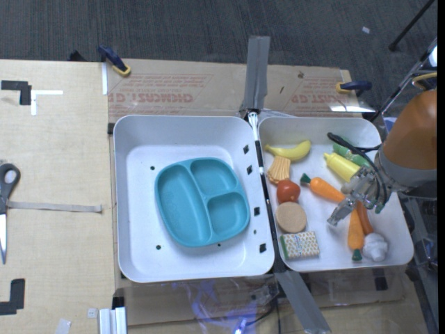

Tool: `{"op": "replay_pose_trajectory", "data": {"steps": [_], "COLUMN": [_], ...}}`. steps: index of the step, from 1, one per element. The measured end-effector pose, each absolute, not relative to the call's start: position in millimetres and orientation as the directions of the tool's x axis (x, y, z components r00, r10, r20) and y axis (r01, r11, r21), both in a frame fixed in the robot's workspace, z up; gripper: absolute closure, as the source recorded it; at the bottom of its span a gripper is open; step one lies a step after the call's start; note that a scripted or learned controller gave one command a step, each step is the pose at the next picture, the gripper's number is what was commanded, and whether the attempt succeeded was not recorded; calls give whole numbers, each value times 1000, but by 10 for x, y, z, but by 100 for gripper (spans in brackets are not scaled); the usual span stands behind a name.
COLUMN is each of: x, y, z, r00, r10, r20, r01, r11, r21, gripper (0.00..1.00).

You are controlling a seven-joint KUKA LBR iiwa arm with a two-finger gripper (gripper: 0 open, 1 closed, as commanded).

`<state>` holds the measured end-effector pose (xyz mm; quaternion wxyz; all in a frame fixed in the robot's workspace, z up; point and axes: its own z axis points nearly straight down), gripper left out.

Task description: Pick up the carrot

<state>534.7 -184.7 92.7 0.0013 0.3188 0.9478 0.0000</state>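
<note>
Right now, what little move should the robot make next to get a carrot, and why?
Probably a small drop straight down. The tool hangs in the right bin between two carrots, one to its left and another just below it, and neither sits between its fingers.

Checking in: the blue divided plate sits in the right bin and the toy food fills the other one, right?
Not quite. The camera view shows the blue divided plate in the left bin. The toy food, including the banana and carrot, lies in the right bin.
</note>
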Motion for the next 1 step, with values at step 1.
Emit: {"op": "replay_pose_trajectory", "data": {"steps": [1], "x": [5373], "y": [-1847], "z": [1032], "r00": [-799], "r10": [601], "r20": [-9], "r01": [601], "r11": [799], "r21": [1], "gripper": [100]}}
